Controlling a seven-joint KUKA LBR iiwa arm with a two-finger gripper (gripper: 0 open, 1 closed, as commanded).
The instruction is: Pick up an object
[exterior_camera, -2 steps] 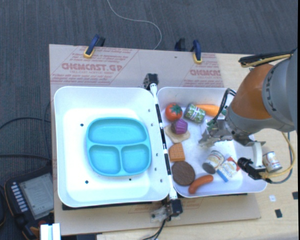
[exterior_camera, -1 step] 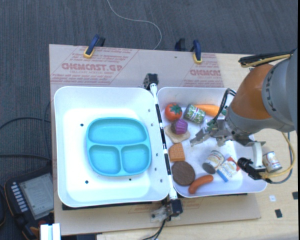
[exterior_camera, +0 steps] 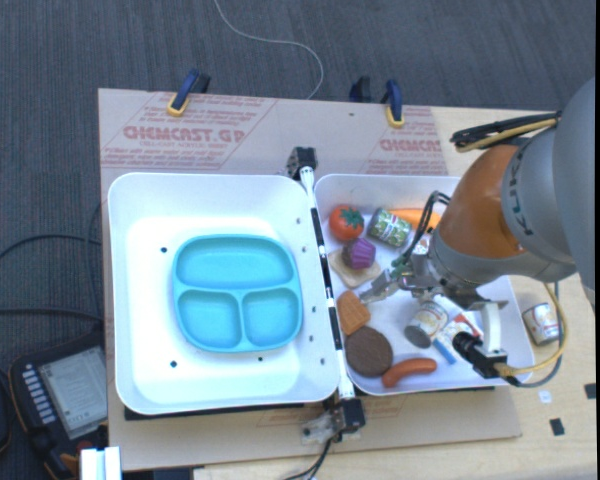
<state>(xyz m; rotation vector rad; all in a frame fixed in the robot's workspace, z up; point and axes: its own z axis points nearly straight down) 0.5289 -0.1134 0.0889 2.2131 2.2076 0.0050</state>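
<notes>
End effector (exterior_camera: 412,280) low over right bin (exterior_camera: 520,363), finger state unclear. Nearest target brown cookie (exterior_camera: 353,312): light, rigid, flat, likely slippery; pinch across edges.

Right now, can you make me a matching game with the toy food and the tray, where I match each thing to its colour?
Things:
1. tray
2. tomato
3. cookie
4. sausage

Colours:
A. dark brown
B. light blue
C. orange-red and long
D. red with a green top

Pairs: 1-B, 2-D, 3-A, 4-C
</notes>
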